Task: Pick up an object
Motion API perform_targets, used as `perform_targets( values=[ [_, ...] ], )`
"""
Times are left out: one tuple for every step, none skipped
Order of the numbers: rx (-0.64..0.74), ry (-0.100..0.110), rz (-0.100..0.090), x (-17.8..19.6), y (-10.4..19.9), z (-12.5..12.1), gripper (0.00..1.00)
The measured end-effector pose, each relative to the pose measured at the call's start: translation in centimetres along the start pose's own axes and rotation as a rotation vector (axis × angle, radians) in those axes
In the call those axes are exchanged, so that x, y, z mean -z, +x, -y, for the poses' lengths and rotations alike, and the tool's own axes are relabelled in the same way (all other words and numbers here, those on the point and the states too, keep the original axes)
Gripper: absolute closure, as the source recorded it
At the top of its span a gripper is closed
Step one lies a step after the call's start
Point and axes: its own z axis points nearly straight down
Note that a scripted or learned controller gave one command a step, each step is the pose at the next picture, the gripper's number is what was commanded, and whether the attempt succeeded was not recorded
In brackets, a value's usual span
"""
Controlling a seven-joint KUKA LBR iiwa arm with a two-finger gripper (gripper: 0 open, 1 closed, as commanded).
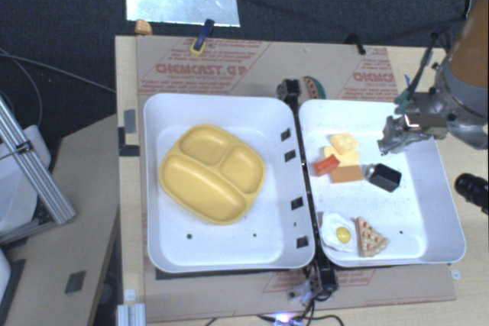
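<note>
White left bin (164, 237) holds a yellow sectioned tray (212, 172). The right bin (435, 237) carries cheese pieces (343, 143), an orange block (346, 173), a black block (384, 178), a pizza slice (370, 237) and a fried egg (338, 233). The gripper (393, 140) hovers above the black block; its grip cannot be judged.

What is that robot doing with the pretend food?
The robot arm reaches in from the right, and its pincer hangs over the right bin. It is meant to pick something up but holds nothing yet. Under and beside it lie a black block, some cheese, an orange block and a small red piece. Nearer the front are a fried egg and a pizza slice. The left bin holds a yellow tray.
</note>
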Motion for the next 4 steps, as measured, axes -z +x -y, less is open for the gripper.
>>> perform_targets(
  values=[
    [0.003,0.002,-0.002,-0.6,5.4,0.0,1.0],
    [0.003,-0.006,-0.002,7.7,8.8,-0.1,1.0],
    [-0.004,0.001,0.0,7.1,8.7,-2.1,1.0],
    [-0.008,0.005,0.0,3.6,4.0,0.1,1.0]
  ],
)
